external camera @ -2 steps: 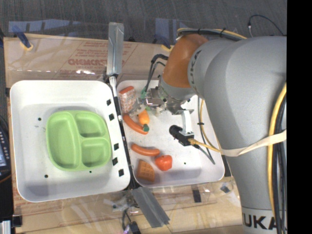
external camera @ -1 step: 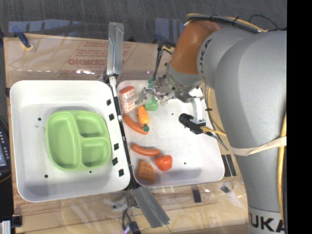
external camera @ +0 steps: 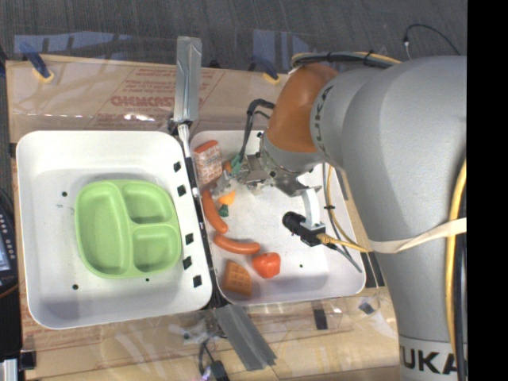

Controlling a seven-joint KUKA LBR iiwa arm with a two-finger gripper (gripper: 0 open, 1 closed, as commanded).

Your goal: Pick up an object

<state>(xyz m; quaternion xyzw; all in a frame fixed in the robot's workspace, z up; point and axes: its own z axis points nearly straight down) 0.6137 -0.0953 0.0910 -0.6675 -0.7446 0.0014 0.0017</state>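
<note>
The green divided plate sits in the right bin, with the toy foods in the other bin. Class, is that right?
Not quite. The camera view shows the green divided plate in the left bin; the toy foods, such as the sausage, lie in the right bin.

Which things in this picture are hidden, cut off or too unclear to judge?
- Gripper: in the camera view the arm's wrist covers it, so the finger state and any grasp cannot be judged.
- Small orange and green pieces beside the gripper: too small to identify.
- Carton: label print blurred, unreadable.
- Right bin: the arm covers its right and rear parts.
- Waffle: it lies at the bin's edge; contact with the wall unclear.
</note>
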